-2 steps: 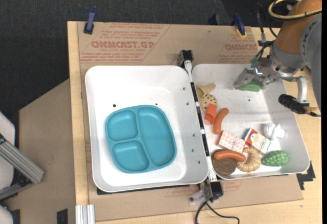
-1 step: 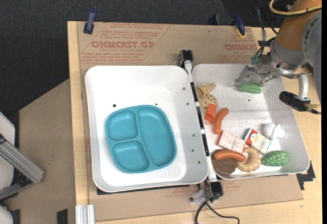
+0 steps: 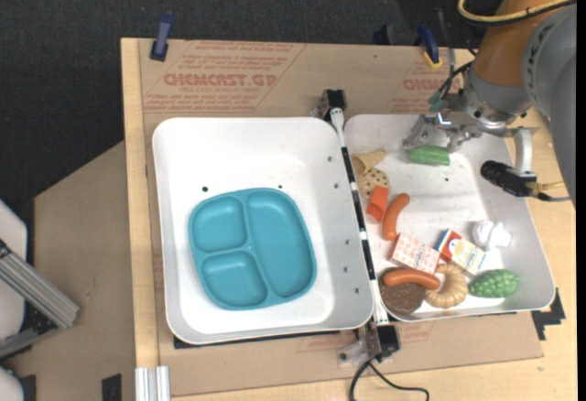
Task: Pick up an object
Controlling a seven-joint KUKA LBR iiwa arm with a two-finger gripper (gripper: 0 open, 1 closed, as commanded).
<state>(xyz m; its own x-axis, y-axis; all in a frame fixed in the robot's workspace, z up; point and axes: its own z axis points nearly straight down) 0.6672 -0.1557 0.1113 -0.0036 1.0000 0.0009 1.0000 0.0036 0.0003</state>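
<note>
Gripper (image 3: 438, 135) low over green object (image 3: 428, 155), wrist bent down

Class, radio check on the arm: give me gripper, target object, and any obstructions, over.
Gripper low at right bin's far end, directly over green item. Grasp unconfirmed. Toy food heaped at near end, apart from it; teal tray in left bin.

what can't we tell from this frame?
- Gripper: whether it grips the green object under it; the fingers are too small and sit against the object.
- Brown round item in the right bin: partly covered by the sausage, identity unclear.
- White object: too small to identify.
- Arm: cut off by the frame's right edge.
</note>
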